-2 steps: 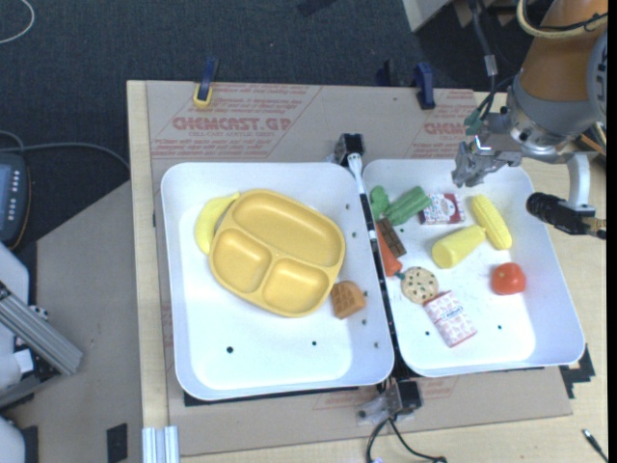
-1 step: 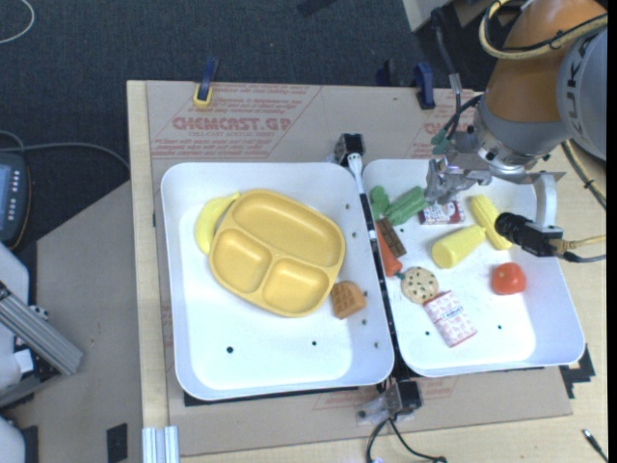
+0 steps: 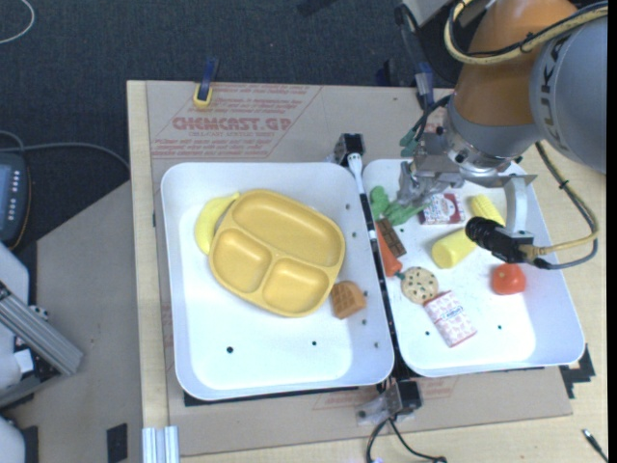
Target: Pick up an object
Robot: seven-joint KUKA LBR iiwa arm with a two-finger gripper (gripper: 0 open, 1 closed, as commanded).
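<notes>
My gripper (image 3: 413,199) hangs low over the back left of the right bin (image 3: 540,340), the grey arm with its orange band rising behind it. Just left of it lies a green piece (image 3: 379,202), with an orange carrot-like piece (image 3: 389,250) a little nearer the front. Right beside the gripper is a white and red packet (image 3: 442,208). Farther right lie two yellow pieces (image 3: 485,206) (image 3: 451,250). A round cookie (image 3: 418,284), a red tomato (image 3: 508,278) and a red-patterned packet (image 3: 450,317) lie toward the front.
The left bin (image 3: 193,336) holds a yellow divided plate (image 3: 277,250) lying over a flat yellow piece (image 3: 206,225), and a brown lump (image 3: 348,299) by the divider. A ridge between the bins (image 3: 374,258) runs front to back. Cardboard lies under both bins.
</notes>
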